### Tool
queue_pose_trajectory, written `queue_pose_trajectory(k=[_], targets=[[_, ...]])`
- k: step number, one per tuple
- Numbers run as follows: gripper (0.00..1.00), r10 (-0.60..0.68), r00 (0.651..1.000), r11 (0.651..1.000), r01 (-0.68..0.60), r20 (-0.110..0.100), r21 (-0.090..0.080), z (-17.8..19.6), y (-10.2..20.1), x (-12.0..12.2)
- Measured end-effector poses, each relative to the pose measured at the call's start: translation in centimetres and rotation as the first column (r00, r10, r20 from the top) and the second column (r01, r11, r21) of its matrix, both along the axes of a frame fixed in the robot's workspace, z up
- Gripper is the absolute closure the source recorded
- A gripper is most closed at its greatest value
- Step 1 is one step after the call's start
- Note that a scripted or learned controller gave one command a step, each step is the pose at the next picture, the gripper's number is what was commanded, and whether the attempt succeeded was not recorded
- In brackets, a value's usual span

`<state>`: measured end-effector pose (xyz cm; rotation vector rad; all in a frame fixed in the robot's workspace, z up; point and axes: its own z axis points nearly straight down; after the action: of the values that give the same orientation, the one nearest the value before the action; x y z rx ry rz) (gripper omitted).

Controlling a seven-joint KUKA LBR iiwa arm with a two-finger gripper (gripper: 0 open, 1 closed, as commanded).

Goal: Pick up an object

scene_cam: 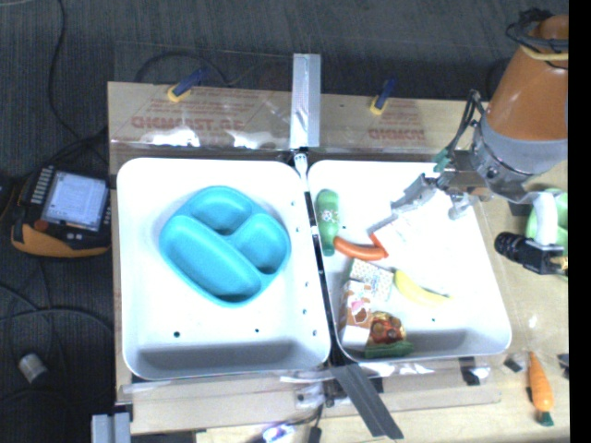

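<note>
My gripper [416, 220] hangs over the upper middle of the right bin [480, 275], open, with nothing between its fingers. One long grey finger [399, 206] slants down to the left, and its tip comes close to an orange-red sausage-shaped toy [358, 247]. A green bottle [326, 212] lies along the bin's left wall. Below the gripper a yellow banana [417, 289] rests on the bin floor. Left of the banana sits a white patterned box [367, 284], and a red and green packet [374, 329] lies at the front wall.
A large blue divided dish [224, 241] fills much of the left bin [138, 321]. Outside the bins, a handheld device [69, 206] lies at the left and a black and green tool [540, 238] at the right. An orange item [541, 390] sits at the lower right.
</note>
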<state>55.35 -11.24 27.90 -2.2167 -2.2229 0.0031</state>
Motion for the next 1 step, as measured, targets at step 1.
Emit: queue_pose_trajectory(k=[1], targets=[[0.00, 0.188, 0.982, 0.982, -0.188, -0.001, 0.003, -13.47, -3.77, -7.08]])
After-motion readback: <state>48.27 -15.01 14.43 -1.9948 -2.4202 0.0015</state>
